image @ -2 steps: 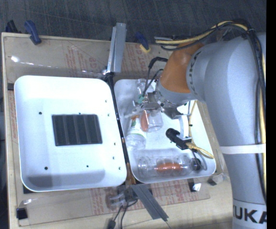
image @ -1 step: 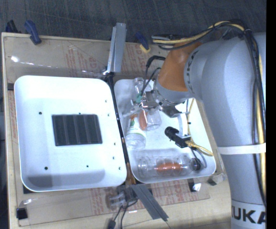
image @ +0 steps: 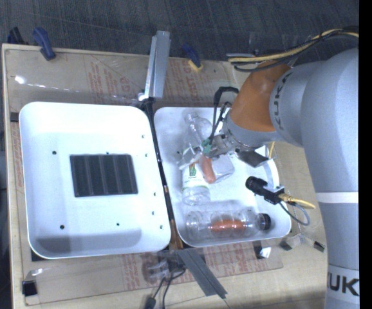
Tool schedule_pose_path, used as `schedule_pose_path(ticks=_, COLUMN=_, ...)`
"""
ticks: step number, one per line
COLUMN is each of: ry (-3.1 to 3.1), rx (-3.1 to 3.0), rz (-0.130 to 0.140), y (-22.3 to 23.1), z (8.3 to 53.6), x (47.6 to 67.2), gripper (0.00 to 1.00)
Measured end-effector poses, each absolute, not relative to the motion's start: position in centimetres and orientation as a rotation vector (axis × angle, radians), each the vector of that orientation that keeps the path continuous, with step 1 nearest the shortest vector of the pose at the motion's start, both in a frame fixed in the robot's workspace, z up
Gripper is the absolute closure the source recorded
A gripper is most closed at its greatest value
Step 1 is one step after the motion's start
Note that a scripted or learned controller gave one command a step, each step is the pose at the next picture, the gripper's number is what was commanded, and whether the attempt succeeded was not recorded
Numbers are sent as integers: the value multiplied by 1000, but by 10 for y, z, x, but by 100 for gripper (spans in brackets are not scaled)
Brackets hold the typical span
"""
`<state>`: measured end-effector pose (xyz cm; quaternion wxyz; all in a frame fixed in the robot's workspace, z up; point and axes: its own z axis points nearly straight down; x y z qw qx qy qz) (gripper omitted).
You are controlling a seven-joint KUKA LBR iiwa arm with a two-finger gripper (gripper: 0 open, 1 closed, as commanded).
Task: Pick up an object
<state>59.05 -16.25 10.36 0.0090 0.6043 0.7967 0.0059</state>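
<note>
From the camera view, looking down on the table (image: 18,76), the grey arm (image: 321,108) reaches in from the right, its orange band over the far corner of the right bin (image: 170,134). The end effector (image: 210,150) is low among the clutter in the upper middle of that bin. Wide or narrow? I cannot tell, because the wrist and the clear plastic around it hide the tip.

All the pickings are in this right bin. A small orange piece (image: 207,168) lies just beside the end effector, close to touching it. A small clear bottle (image: 195,184) with a green label sits right below that. A long clear bottle (image: 224,223) lies on its side along the near wall with something reddish inside. A clear cup-like item (image: 196,122) rests towards the far wall, too see-through to name with confidence.

The left bin (image: 44,140) carries just a dark ribbed panel (image: 103,174) flat on its floor.

How far along are we? My read is the reach is made and the grasp is in question. Nothing is visibly lifted, and every object looks to be resting on the bin floor. The orange piece or the labelled bottle seems the likely target. What's left is a confirmed grip and the lift clear of the bin. With slick, clear plastic packed this tight, a slip or a nudge of a neighbour is a real risk.
</note>
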Motion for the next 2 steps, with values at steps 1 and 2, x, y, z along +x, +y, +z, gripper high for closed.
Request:
schedule_pose_path(ticks=1, ry=2494, rx=1884, rz=17, y=-162, z=113, x=590, gripper=100)
schedule_pose_path(ticks=2, ry=2473, rx=1940, rz=-3, y=-142, z=182, x=657, gripper=100)
